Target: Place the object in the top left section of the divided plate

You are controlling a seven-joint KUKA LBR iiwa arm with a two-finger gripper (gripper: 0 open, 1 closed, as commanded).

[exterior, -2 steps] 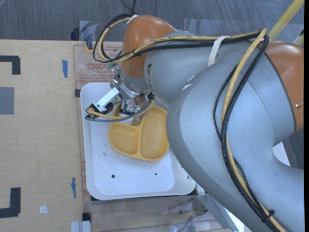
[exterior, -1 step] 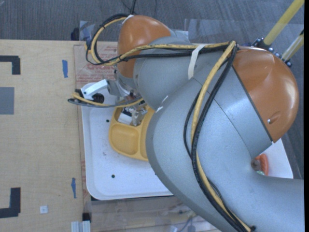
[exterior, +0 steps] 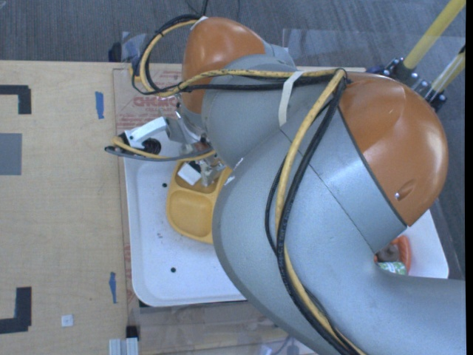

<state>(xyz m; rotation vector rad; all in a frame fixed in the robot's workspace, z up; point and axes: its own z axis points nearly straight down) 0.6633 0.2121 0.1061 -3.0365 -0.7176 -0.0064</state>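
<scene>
Big grey arm (exterior: 310, 220) fills the 4 to 6 o'clock part of the frame, nearest the camera, with an orange joint cap (exterior: 395, 150) at 3 o'clock and a second orange cap (exterior: 222, 46) at 12 o'clock. A yellow cable (exterior: 284, 198) and a black one run along the arm's body. Past the arm's edge at 4 o'clock, a bit of orange and green stuff (exterior: 395, 257) peeks out in the right bin (exterior: 432, 250); too hidden to name. Left bin (exterior: 151, 250) sits at 7 to 9 o'clock of centre, white, a few dark specks on its floor. In it lies the yellow divided plate (exterior: 188, 213), its right side covered by the arm. The gripper (exterior: 207, 165) is over the plate's upper edge, at about 10 o'clock of centre; cannot tell whether it's released or clenched, and the object for the plate can't be made out. Wooden bench (exterior: 59, 198) spans 9 o'clock, with blue tape bits (exterior: 99, 104) and black marks (exterior: 18, 98). Farthest, at 12 o'clock, grey floor (exterior: 332, 2).
</scene>
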